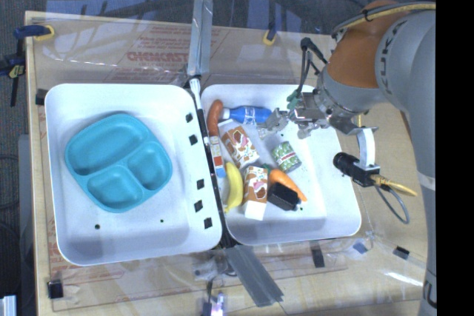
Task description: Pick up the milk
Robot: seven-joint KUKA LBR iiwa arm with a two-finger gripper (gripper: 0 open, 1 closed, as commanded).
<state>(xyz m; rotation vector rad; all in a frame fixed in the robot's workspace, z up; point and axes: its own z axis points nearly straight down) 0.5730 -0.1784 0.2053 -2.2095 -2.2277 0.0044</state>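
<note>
A blue three-compartment plastic tray (118,160) lies in the left white bin (59,233). In the right white bin (337,214), the small brown-and-white milk carton (255,184) lies flat between a yellow banana (233,186) and an orange carrot (287,184), its long axis running near to far. My gripper (302,118) hovers over the bin's far-right part; I cannot tell whether it's open or closed.

A small milk carton (256,191), brown and white, lies tilted in the right bin, beside a banana.
</note>
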